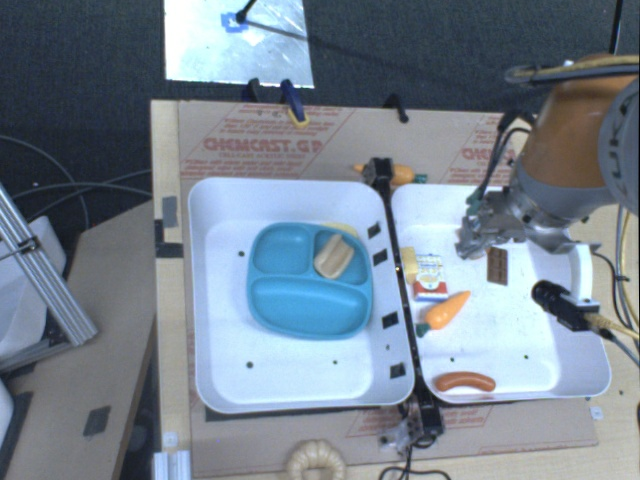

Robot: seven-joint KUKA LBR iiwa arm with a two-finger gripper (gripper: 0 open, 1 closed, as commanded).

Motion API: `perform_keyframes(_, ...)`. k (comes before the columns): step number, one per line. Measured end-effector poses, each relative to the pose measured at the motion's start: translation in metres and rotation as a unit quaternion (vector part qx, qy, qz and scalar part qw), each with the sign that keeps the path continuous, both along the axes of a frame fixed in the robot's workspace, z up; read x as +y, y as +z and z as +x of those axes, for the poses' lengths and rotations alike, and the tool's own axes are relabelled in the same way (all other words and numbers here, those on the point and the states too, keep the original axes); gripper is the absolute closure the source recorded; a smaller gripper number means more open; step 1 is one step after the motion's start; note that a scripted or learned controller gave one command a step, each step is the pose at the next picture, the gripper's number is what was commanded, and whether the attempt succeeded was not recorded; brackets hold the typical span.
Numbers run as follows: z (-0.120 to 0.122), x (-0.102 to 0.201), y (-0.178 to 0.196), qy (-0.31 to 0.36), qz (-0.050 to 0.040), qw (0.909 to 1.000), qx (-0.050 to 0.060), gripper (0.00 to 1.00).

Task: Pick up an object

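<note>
While the gripper (478, 236) hangs over the right bin (580, 368) at its far side, the brown block (497, 265) lies just near-right of the fingertips, long axis running near to far; nothing sits between the fingers, and whether they are spread or together cannot be told

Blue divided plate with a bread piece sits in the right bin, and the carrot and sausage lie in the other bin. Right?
Not quite. The camera view shows the blue divided plate, with the bread piece, in the left bin. The carrot and sausage lie in the right bin.
</note>
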State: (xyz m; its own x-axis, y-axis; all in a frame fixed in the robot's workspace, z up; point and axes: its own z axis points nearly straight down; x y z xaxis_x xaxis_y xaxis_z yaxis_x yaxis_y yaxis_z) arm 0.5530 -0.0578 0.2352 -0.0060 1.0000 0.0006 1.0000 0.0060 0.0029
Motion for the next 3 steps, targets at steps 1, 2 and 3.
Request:
perform_keyframes(1, -0.002, -0.002, -0.021, -0.003, -0.0006, 1.0000, 0.001, 1.00)
perform_keyframes(2, 0.001, -0.011, -0.006, -0.003, -0.0004, 1.0000, 0.000, 1.00)
perform_keyframes(3, -0.001, 0.004, -0.002, 0.000, 0.0000, 1.0000, 0.001, 1.00)
